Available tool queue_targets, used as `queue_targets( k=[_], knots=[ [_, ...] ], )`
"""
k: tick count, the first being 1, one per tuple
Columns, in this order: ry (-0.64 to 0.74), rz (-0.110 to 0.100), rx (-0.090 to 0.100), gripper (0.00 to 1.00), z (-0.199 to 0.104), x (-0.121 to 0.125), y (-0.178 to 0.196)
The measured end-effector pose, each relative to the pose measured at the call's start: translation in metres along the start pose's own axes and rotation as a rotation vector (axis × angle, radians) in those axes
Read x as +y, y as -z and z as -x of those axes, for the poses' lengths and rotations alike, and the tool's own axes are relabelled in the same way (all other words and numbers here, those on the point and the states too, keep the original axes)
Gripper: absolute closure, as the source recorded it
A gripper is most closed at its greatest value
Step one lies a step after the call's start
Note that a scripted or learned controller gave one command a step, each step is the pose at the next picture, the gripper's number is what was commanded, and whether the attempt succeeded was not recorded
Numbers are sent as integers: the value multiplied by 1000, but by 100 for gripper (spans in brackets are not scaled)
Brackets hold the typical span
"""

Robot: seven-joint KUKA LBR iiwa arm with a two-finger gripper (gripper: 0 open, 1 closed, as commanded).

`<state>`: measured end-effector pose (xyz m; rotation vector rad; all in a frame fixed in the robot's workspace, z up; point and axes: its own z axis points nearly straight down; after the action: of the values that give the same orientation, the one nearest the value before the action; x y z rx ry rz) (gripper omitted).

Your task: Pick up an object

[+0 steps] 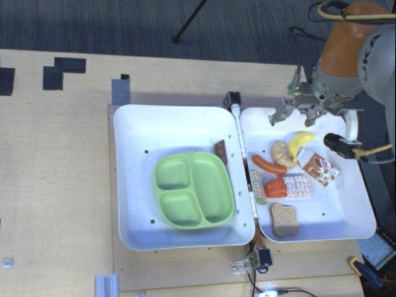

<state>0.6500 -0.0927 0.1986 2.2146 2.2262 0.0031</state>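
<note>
Yellow banana point(301, 142), curved, beside a croissant point(282, 153) in the right bin point(352, 218).

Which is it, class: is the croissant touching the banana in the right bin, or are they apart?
Touching. The camera view shows the croissant lying against the lower end of the banana, with no white bin floor between them.

Two white bins point(133, 166), one green tray point(193, 189), seven toy foods point(283, 219).

Dark blue carpet point(124, 11); wooden bench point(55, 184)
</note>
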Motion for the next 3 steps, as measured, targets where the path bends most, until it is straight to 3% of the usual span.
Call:
queue_targets(
  k=[1,2,3],
  knots=[
    [-2,0,0,0,28,-84,-105],
    [0,4,0,100,28,-83,-95],
    [-3,4,-2,100,98,-41,-112]
  ],
)
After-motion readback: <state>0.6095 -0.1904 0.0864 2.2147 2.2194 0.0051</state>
